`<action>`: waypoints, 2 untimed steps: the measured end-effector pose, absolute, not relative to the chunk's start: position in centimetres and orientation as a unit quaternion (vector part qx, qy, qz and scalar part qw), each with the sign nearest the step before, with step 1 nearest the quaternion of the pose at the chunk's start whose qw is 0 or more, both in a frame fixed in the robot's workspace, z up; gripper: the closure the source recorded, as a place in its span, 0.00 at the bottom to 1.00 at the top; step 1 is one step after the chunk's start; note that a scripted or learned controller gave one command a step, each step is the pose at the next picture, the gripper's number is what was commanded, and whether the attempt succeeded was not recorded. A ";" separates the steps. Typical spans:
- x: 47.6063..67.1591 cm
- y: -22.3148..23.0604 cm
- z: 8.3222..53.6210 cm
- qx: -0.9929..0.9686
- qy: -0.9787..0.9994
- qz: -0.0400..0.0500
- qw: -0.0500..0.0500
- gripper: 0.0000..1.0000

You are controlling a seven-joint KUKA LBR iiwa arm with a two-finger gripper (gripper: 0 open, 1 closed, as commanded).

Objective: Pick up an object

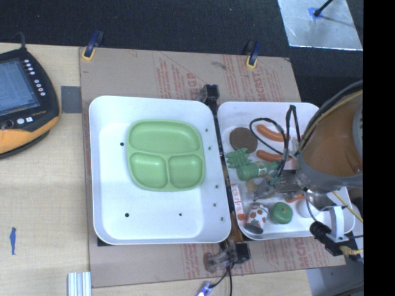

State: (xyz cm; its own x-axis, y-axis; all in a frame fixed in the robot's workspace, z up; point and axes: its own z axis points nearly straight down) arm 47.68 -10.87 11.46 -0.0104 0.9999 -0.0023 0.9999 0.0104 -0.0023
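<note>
Cardboard (pixel 185 73) on surface: red print, unreadable | end effector (pixel 276 182) low in right bin (pixel 241 113), centre right of frame; grip state cannot tell | green plate (pixel 165 154) in left bin (pixel 105 165)

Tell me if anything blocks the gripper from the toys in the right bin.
Nothing separate stands between them. The gripper is already low among the crowded toys in the right bin, beside the green toy. The arm and its cables hide part of the bin.

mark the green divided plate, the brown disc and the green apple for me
green divided plate (pixel 165 153): camera view, middle ridge of the plate.
brown disc (pixel 243 139): camera view, centre of its top.
green apple (pixel 281 213): camera view, its rounded top.
</note>
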 end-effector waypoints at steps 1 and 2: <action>54.9 -16.4 18.9 0.706 0.708 -0.001 0.000 0.00; 58.9 -14.0 10.5 0.705 0.709 -0.001 0.001 0.00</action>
State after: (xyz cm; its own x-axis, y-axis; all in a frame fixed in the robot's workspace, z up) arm 58.90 -14.03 10.52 -0.0057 1.0000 -0.0017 1.0000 0.0057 0.0002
